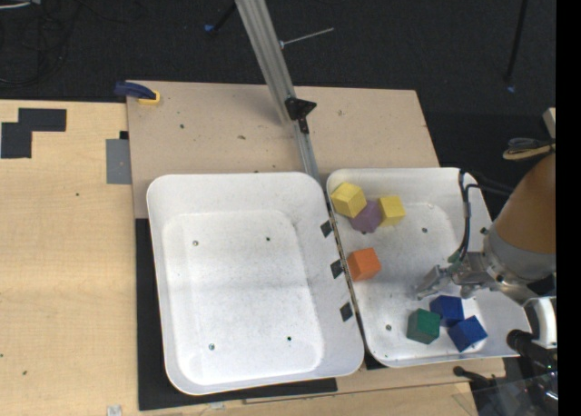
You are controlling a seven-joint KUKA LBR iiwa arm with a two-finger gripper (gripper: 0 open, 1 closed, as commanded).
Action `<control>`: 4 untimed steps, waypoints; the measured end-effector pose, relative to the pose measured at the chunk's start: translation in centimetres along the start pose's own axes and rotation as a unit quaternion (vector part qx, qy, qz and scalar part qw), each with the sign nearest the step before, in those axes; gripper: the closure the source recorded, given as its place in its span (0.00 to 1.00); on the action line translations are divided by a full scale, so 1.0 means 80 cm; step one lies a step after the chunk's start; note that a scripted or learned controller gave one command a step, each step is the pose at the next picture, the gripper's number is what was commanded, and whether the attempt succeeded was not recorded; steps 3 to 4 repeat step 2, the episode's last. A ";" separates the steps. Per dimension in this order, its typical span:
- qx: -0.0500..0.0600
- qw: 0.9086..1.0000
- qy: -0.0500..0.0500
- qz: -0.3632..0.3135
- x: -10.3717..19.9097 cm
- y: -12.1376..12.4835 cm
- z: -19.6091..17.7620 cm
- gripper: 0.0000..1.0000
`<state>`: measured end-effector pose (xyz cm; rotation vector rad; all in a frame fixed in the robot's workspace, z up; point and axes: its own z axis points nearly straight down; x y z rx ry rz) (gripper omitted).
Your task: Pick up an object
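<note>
pale wooden bench: at the right white plastic bin's 5 o'clock, gripper, fingers spread and empty, hovers over a small blue cube, needing descent.

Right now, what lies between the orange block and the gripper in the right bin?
Nothing. In the camera view the stretch of right bin floor between the orange block and the gripper is bare white.

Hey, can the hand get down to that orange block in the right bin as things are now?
Probably yes. The orange block sits apart from the other blocks, with bare bin floor between it and the hand. The bin's left wall close beside it may crowd one side.
</note>
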<state>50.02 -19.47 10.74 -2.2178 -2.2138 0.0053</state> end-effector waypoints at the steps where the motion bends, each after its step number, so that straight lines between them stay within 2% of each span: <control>1: -0.002 1.000 -0.001 0.003 -0.002 0.000 -0.015 1.00; 2: -0.005 1.000 -0.002 0.003 -0.014 -0.007 -0.077 1.00; 4: -0.005 1.000 -0.002 0.003 -0.014 -0.007 -0.077 1.00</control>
